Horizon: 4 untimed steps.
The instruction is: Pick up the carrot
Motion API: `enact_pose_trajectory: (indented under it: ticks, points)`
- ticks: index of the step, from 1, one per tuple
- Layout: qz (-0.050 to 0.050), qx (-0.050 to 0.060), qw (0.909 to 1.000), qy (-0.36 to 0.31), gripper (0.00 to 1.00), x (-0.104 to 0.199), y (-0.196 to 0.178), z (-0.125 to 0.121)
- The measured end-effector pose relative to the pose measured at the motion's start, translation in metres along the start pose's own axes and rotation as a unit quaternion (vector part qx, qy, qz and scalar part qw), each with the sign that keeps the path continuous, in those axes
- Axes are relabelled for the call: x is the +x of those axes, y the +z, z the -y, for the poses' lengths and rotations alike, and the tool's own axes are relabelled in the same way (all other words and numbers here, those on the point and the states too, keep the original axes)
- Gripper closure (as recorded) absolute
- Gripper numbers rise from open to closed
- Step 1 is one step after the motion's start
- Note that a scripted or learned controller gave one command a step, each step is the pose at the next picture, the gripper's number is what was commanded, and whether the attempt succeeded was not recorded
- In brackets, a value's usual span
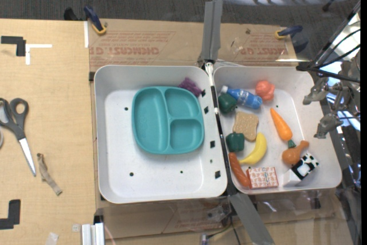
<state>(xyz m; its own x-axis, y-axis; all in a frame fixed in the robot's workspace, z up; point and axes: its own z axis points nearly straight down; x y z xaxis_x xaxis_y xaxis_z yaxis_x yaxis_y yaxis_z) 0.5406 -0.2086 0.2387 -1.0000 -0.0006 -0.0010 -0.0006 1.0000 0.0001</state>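
Carrot: 1 orange carrot (280,125) with a green stub at its lower end lies flat on the floor of the right bin (321,181), right of centre in the frame, slanting from upper left down to lower right; nothing lies on top of it, so a reach from above looks open.
Nearest neighbours: 1 slice of toast (246,125) sits just left of the carrot, 1 orange pear-like toy (294,152) just below it, and 1 banana (256,150) lower left; all seem apart from the carrot, though the gap to the pear-like toy is narrow.
Other toys in the right bin: 1 peach-coloured fruit (264,89), 1 blue bottle (245,98), 2 dark green vegetables (227,102) (235,141), 1 hot dog (238,170), 1 red-and-white box (264,177), 1 black-and-white toy (305,165); loosely scattered, none stacked.
Left bin: 1 white bin (114,175) holds 1 teal divided plate (168,120) in its middle and 1 purple item (191,86) at its upper right corner.
Bins: 2, side by side, touching along the middle.
Jaws: the gripper hardware (328,105) sits at the right edge of the frame, beside the right bin; I cannot tell how the jaws stand, and nothing is seen between them.
Desk: 1 pair of scissors (18,129) lies at the far left, well apart from the bins.
Task stage: the carrot is not yet lifted.
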Motion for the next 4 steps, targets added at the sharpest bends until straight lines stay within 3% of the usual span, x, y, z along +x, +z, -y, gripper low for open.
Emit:
enact_pose_trajectory:
  ticks: [1, 2, 3, 4]
  points:
    - [0.0, 0.0, 0.9995, -0.03, 0.0, -0.011, 0.128, -0.044]
    - [0.002, 0.0, 0.9994, -0.035, 0.0, -0.032, 0.146, -0.045]
    - [0.004, 0.001, 0.9993, -0.037, 1.0, -0.034, 0.137, -0.046]
    - [0.001, 0.0, 0.9991, -0.043, 1.0, -0.019, 0.051, -0.082]
